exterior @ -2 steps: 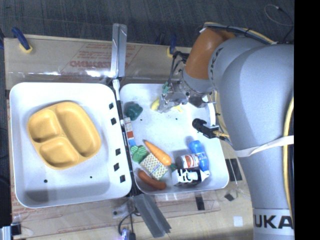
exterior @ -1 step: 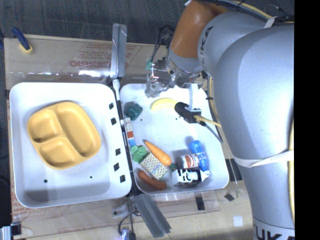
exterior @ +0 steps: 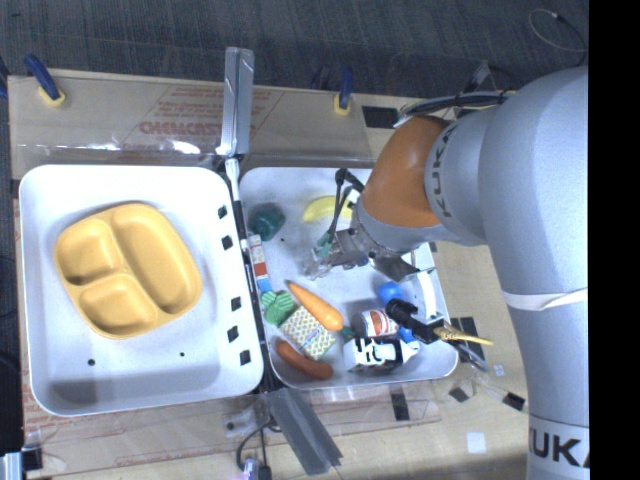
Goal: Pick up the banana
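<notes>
The banana is yellow and lies near the back of the right bin; its right end is hidden under the arm. My gripper hangs over the middle of that bin, just in front of the banana and a little apart from it. Nothing shows between the gripper and the bin floor. The orange band of the wrist sits above and to the right of the banana.
In the right bin lie a teal object, a carrot, a green-and-white checked item, a brown sausage, a blue piece, a red-and-white can and a black-and-white toy. The left bin holds a yellow divided plate.
</notes>
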You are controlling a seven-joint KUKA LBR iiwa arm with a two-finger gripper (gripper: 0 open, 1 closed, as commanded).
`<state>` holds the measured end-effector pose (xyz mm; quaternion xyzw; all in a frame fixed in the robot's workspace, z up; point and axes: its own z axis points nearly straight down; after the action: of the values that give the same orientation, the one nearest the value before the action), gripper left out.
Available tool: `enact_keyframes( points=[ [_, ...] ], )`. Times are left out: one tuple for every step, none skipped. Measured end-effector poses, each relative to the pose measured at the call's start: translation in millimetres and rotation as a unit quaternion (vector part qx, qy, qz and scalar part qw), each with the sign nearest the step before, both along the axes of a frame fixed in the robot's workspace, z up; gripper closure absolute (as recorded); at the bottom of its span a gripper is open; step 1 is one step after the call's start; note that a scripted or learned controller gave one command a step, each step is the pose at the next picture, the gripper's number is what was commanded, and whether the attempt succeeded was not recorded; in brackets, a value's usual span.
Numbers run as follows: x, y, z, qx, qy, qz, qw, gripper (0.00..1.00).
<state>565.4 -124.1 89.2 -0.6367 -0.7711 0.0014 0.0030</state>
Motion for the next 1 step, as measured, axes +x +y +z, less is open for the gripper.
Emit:
enact_keyframes(
  points=[
    [81.9, -28.8, 0.6, -0.0004, -0.001, 0.004, 1.0000, 1.00]
  ],
)
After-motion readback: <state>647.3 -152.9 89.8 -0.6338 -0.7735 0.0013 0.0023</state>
